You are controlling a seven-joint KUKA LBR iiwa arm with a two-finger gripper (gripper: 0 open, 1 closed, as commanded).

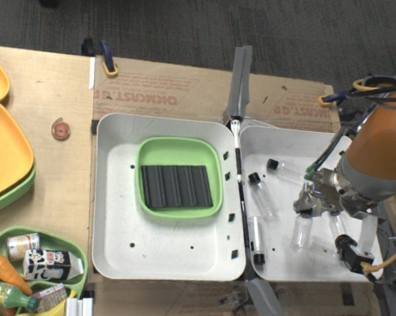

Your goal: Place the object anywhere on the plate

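Sitting nearest at seven o'clock, a green bowl of toy groceries (30, 270) rests on the wooden bench (63, 197). Further in, at five o'clock, several clear plastic tubes with black caps (258, 214) lie scattered in the right white bin (274, 267). Above them hangs the tool (311, 201); how its fingers stand cannot be told. At centre, the left white bin (107, 249) holds a green square plate (179, 178) carrying a dark grey ribbed slab (177, 186). Yellow dishes (2, 150) sit at nine o'clock.
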